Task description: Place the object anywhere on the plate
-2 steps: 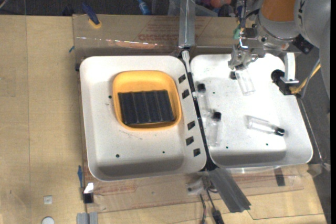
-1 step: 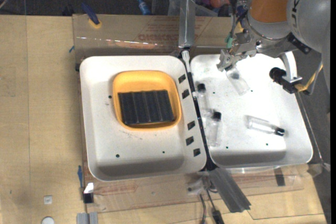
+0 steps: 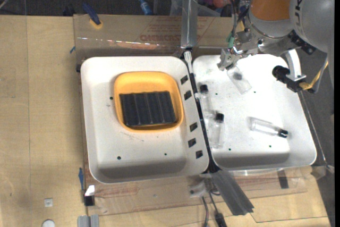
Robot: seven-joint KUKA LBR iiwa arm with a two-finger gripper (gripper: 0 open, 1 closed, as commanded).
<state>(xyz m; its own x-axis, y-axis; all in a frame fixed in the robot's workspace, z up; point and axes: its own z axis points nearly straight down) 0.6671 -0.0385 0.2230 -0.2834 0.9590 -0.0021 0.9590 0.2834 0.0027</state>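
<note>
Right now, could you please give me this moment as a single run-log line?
claw: over right bin's far edge | plate: left bin, holds dark ridged block | clear tubes: right bin

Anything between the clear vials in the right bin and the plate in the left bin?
Only the raised rims where the two bins meet. The clear vials lie in the right bin; the yellow plate in the left bin already carries a dark ridged block, leaving just its border free. The end effector hovers at the right bin's back edge.

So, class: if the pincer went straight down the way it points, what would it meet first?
Probably the clear vial lying just beneath the pincer, then the right bin floor; depth is hard to judge.
</note>
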